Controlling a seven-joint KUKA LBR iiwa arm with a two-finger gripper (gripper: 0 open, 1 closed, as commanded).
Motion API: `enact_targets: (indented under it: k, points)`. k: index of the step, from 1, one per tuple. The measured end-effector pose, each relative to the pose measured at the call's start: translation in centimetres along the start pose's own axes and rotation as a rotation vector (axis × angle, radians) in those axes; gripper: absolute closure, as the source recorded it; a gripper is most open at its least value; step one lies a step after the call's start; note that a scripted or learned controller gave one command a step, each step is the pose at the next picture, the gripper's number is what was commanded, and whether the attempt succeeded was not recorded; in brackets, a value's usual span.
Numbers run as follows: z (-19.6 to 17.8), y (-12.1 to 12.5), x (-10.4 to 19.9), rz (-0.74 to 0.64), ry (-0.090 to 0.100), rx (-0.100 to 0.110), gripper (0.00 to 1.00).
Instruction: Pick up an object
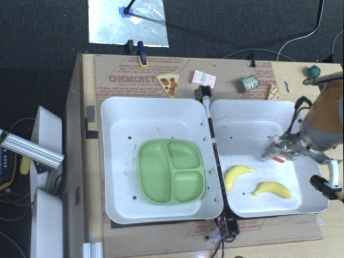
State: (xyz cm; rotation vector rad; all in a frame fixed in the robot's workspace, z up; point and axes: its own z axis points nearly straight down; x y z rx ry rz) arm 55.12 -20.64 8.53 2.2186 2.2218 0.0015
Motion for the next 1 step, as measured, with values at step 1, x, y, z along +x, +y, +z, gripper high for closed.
enact_targets:
  k: [1]
  points:
    - [-1.08, 0.1, -0.01, -0.001, -0.001, -0.003, 1.0]
